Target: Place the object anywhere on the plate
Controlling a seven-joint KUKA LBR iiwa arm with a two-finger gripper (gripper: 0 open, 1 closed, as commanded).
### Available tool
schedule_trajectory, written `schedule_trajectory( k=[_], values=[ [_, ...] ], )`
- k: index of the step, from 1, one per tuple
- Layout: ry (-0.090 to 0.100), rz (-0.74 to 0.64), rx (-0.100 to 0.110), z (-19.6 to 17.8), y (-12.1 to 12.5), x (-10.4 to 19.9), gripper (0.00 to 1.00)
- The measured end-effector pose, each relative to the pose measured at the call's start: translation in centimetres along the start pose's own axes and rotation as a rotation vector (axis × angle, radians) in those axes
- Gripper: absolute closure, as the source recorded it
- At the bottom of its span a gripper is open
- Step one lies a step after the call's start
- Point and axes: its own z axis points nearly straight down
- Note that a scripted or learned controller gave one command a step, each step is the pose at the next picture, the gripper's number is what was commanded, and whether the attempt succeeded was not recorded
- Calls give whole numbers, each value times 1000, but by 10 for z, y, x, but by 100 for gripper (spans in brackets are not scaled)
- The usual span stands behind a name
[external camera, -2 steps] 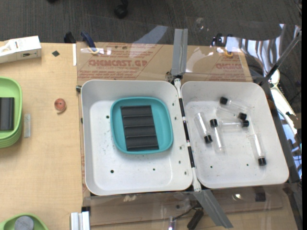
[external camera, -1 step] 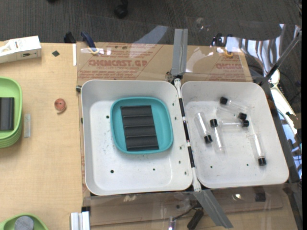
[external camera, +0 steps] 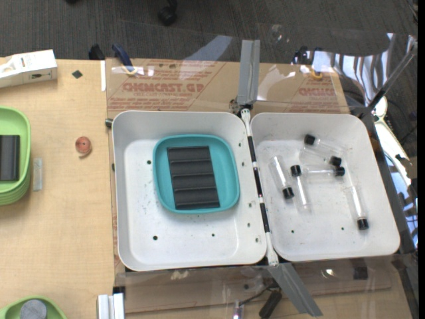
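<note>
Far left on the wooden surface (external camera: 60, 244): a stack of green plates (external camera: 14, 178) w/ a dark block on top, cut off by the frame edge; above it a white box (external camera: 26, 67); to the right a small reddish round bit (external camera: 82, 145). At the bottom left corner, a green lid-like item (external camera: 30, 309), partly cropped. Next, the left white bin (external camera: 179, 248) holds a teal plate (external camera: 196, 175), squarish w/ rounded corners, approx. central in the bin; a black ribbed block (external camera: 193, 177) lies flat on it, long side running top to bottom. Right white bin (external camera: 332, 244), touching the left one along a centre seam, holds several clear tubes w/ black caps (external camera: 297, 186), scattered at diff. angles, some crossing. Behind both bins, a sheet of brown cardboard (external camera: 159, 85) w/ red print. End effector: can't tell how far open it is or what it has hold of.
</note>
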Motion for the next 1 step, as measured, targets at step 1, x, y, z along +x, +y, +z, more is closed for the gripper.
schedule_trajectory(
  k=[1],
  values=[
    [-1, 1, 1, 0, 0, -1, 0]
  ],
)
